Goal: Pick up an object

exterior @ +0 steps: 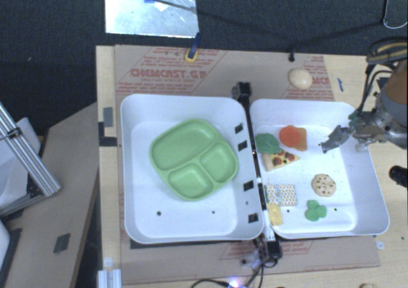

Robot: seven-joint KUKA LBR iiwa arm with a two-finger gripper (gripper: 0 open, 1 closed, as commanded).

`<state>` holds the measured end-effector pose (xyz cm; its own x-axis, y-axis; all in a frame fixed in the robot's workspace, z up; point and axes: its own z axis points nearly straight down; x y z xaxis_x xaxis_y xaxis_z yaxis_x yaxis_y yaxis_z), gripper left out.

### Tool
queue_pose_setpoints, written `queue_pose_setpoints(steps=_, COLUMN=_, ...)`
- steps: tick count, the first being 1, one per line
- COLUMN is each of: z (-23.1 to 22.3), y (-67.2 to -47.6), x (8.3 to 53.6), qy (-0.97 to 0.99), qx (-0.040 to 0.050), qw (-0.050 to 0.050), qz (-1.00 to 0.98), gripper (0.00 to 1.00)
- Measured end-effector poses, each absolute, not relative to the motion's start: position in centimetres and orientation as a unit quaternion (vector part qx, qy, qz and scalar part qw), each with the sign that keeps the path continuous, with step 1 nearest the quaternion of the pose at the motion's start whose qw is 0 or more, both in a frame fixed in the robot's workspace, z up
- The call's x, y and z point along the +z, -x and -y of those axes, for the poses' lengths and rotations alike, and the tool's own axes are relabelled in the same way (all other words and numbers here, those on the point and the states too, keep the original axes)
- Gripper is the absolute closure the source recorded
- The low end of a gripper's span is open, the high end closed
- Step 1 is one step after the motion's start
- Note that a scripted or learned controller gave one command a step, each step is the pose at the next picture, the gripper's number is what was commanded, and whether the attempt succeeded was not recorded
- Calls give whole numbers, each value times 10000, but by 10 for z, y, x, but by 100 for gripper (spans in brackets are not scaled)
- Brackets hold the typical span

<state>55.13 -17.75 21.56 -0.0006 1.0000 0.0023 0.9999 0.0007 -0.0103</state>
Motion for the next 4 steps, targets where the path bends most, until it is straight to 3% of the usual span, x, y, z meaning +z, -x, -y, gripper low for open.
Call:
queue_pose_setpoints(steps=1, z=177, y=-554, x=222, qy=7058, qx=-3, qw=-6, qz=7084, gripper=0)
queue_pose_setpoints(steps=4, z=170, y=-558, x=85, qy=7067, qx=6, qw=15, qz=7075, gripper=0)
